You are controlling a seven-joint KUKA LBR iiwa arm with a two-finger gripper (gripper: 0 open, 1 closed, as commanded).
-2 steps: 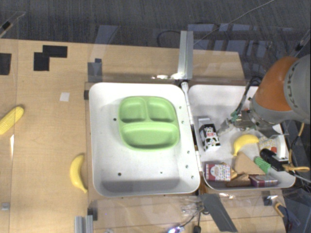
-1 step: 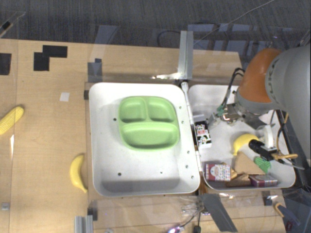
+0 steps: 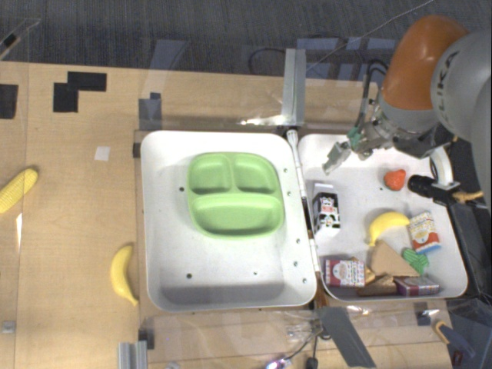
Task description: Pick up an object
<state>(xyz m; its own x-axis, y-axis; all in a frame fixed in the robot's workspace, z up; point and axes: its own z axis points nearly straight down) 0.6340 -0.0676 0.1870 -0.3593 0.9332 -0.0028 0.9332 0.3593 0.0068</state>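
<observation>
Nearest us, along the right bin's front edge, we see small cartons with a yellow banana just behind them. Over that bin's back left corner hangs the hand, and we cannot tell whether it is parted or closed. A green divided plate sits in the left bin.

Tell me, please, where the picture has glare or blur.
Camera view: glare streaks on the metal divider between the bins; soft shadow along the left bin's near wall below the green tray; the gripper looks slightly blurred; the small boxes are too soft to read.
</observation>
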